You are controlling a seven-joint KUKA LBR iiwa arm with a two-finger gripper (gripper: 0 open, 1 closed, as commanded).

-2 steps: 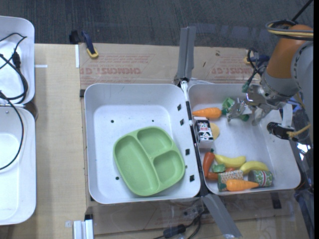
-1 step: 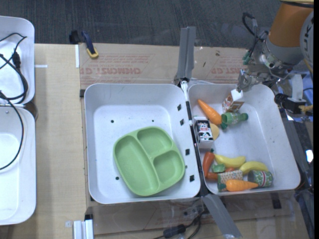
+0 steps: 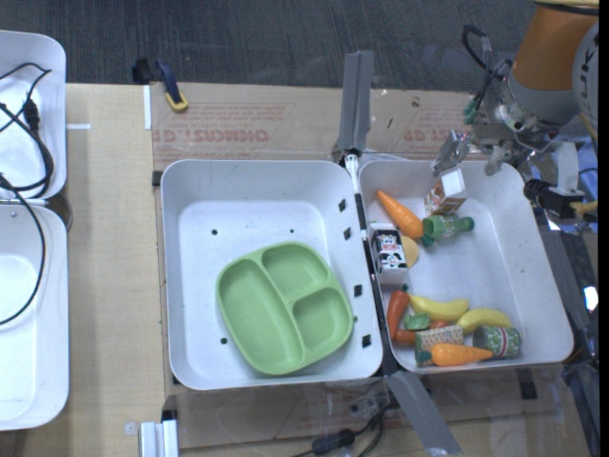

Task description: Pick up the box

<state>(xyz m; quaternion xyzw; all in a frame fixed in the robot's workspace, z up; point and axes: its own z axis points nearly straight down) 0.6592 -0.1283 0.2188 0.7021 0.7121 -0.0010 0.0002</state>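
Gripper [image 3: 473, 152]: poised over the far edge of the right bin [image 3: 542, 274], 2 fingers spread apart, nothing between them; arm enters from the right with its orange band [image 3: 557, 22] above the wrist.

Box [image 3: 446, 196]: small carton, white top and brown sides, just below the left finger, standing tilted in the far part of the right bin, apart from the fingers.

Right bin, other contents: green bottle [image 3: 447, 227] lying just near of the box; carrot [image 3: 400, 214] to its left; cow-print carton [image 3: 388, 251] by the left wall; 2 bananas [image 3: 461, 310], a second carrot [image 3: 459, 354], a can [image 3: 499, 341] and a red pepper [image 3: 397, 314] crowded along the near wall.

Left bin [image 3: 190, 255]: 1 green divided plate [image 3: 285, 305], 3 compartments.
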